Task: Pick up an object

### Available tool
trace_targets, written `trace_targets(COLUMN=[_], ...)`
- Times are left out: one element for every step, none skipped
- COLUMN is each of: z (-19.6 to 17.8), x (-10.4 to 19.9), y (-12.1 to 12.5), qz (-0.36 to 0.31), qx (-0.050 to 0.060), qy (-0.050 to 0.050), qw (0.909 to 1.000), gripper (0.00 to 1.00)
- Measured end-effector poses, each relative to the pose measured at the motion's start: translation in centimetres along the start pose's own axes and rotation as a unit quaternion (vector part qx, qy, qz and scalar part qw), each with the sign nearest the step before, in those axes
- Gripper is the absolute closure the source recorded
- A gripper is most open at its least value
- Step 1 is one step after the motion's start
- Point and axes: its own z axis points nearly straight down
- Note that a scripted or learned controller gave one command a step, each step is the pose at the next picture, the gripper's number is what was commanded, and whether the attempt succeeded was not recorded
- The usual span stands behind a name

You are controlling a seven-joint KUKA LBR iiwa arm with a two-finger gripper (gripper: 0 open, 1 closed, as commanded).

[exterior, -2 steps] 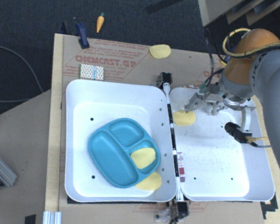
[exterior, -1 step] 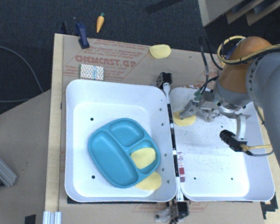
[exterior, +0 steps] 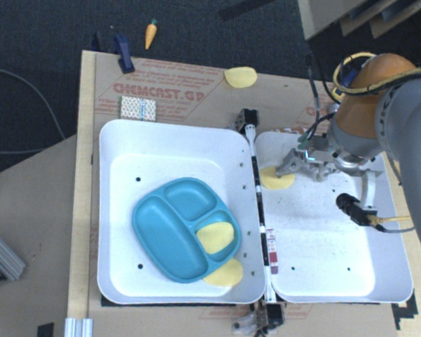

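Observation:
My gripper [exterior: 298, 163] hangs low over the far left corner of the right bin [exterior: 333, 282]. A flat yellow piece [exterior: 276, 180] lies on the bin floor just below and left of it, touching or nearly touching the gripper tip. In the left bin [exterior: 122, 155] a blue divided plate [exterior: 175, 224] holds a yellow piece [exterior: 217, 236] in its small compartment. Another yellow piece [exterior: 225, 273] lies beside the plate's near right edge.
The arm's grey body and orange band [exterior: 372, 91] cover the right bin's far right corner, with a black cable plug [exterior: 352, 207] hanging over the bin. On the bench behind the bins lie a yellow piece [exterior: 240, 77], a patterned packet [exterior: 138, 108] and a blue clip [exterior: 122, 52].

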Motion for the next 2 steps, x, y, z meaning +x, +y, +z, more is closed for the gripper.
trace_targets(z=[0.0,-0.01], x=[1.6,1.77], y=[0.79,0.64], qz=[-0.001,0.0], qx=[0.0,0.001], qy=[0.0,0.0], qw=[1.0,1.0], gripper=[0.0,0.0])
